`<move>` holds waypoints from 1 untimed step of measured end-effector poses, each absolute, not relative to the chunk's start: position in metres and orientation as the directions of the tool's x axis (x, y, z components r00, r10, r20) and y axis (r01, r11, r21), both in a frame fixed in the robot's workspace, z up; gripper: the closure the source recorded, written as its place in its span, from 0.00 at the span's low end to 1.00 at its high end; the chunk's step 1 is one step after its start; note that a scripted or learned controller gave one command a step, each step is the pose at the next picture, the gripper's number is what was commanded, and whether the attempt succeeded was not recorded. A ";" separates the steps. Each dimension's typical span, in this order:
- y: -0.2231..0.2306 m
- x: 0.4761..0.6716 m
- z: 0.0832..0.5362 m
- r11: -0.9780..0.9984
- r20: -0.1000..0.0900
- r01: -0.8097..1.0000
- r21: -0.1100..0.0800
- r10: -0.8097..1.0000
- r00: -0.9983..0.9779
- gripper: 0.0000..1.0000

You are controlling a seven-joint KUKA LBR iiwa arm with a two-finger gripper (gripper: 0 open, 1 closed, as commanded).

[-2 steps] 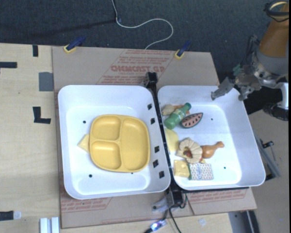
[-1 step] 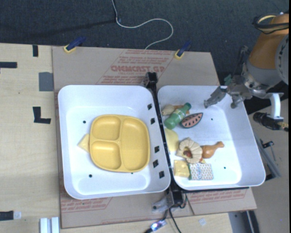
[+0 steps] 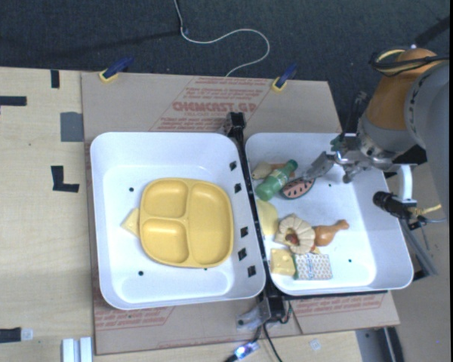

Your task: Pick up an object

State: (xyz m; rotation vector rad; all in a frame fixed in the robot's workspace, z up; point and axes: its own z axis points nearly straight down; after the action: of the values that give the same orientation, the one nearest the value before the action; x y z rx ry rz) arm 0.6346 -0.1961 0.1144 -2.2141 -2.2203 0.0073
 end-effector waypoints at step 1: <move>-0.194 0.635 0.083 0.004 -0.002 1.000 -0.001 1.000 -0.004 0.00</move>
State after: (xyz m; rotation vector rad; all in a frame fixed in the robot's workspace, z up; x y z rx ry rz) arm 0.6348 -0.1943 0.0829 -2.2170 -2.2261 0.0034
